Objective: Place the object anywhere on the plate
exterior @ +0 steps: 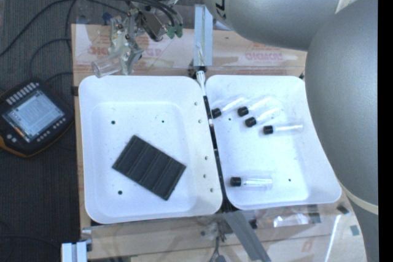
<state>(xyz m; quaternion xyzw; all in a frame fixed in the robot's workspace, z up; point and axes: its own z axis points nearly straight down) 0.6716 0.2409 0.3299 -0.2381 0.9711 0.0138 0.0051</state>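
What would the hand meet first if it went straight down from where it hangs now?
Probably the back rim of the left bin, or the bench just behind it; depth is unclear. The hand seems to carry a clear vial, which would touch first.

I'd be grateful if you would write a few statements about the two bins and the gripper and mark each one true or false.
1. The dark ribbed plate lies in the left bin. True.
2. The right bin holds clear vials with black caps. True.
3. One vial lies apart, nearer the front edge. True.
4. A vial rests on the plate. False: nothing lies on it.
5. The gripper is over the right bin. False: it is behind the left bin.
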